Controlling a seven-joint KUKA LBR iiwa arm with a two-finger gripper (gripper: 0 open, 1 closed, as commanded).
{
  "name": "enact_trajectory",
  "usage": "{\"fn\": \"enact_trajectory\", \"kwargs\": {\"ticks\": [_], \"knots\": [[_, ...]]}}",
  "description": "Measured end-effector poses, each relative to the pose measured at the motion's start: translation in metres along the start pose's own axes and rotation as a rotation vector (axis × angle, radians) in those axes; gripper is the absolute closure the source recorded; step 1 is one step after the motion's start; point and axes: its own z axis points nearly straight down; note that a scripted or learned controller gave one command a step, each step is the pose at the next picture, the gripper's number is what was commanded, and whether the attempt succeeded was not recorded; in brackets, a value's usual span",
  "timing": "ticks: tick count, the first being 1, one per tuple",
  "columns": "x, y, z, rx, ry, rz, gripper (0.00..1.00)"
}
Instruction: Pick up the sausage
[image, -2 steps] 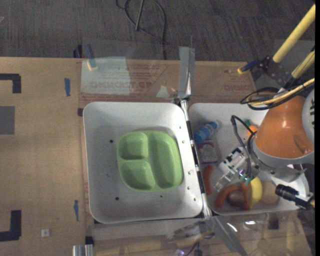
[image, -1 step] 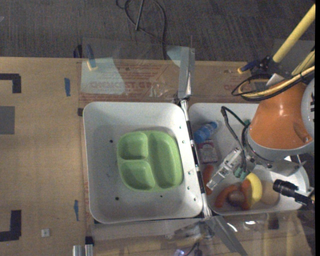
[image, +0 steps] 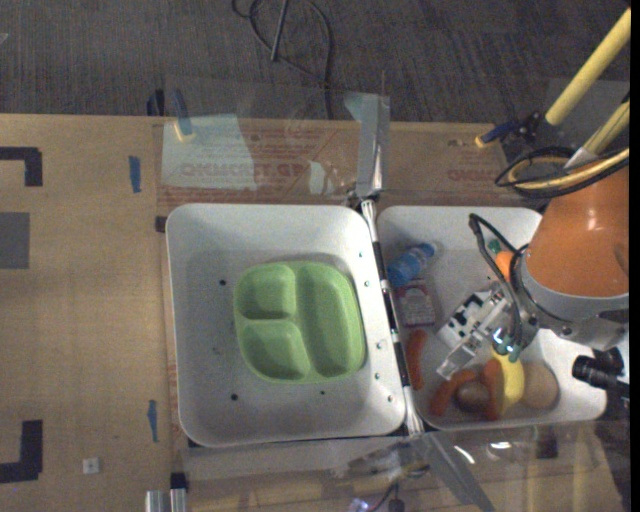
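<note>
Near edge, right bin (image: 440, 216):
- Sausage (image: 447, 393): reddish-orange, curved, lying at the near rim, left end of a small heap. Touching a round brownish piece (image: 470, 396) just to its right.
- Dark red piece (image: 493, 390): upright in view, in the heap's middle, against the banana.
- Banana (image: 512, 381): yellow, short, between the dark red piece and the potato.
- Potato (image: 541, 386): tan, rounded, right end of the heap.
- Red stick (image: 415, 357): slender, lying along the bin's left wall, just apart from the heap.

Mid right bin:
- Gripper (image: 497, 345): white and black, slanted, directly over the heap, tip near the banana's far end. Jaw state: cannot tell. Contact with anything: cannot tell. Nothing seen held.
- Arm (image: 585, 245): grey with orange band, entering from the right, covering the bin's right part.
- Packet (image: 415, 304): small, flat, greyish-pink, by the left wall.
- Bottle (image: 410, 265): blue, lying tilted, just beyond the packet.

Left bin (image: 190, 300):
- Plate (image: 298, 320): green, three compartments, near centre, flat on the floor of the bin.

Bench (image: 80, 300), far part:
- Clear sheet (image: 260, 150): beyond the left bin, printed lettering showing through.
- Blue tape (image: 135, 172): short strips left of the sheet.
- Black marks (image: 25, 165): angular, at the left edge.
- Cables (image: 560, 165): yellow and black loops beyond the arm.
</note>
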Motion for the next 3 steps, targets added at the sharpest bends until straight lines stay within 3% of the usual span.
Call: {"fn": "enact_trajectory", "kwargs": {"ticks": [1, 2, 3], "knots": [[-0.011, -0.007, 0.000, 0.000, -0.001, -0.114, 0.00], [-0.023, -0.009, 0.068, -0.019, -0.032, -0.204, 0.00], [-0.026, -0.006, 0.077, -0.023, -0.047, -0.222, 0.00]]}}
